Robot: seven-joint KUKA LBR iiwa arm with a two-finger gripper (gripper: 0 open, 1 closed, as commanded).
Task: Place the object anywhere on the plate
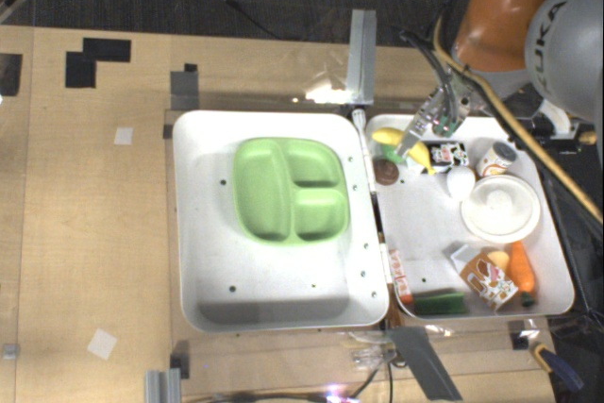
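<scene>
The gripper (416, 139) hovers over a yellow object (389, 138) right of the green plate (288, 189); finger state: cannot tell. Crowding by the brown ball (385, 171) could spoil the grasp.

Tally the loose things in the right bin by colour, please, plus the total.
Yellow: 1, banana
Brown: 1, ball
White: 2, bowl, egg
Orange: 1, carrot
Green: 1, block
Printed packs: 3
Total: 9
</scene>
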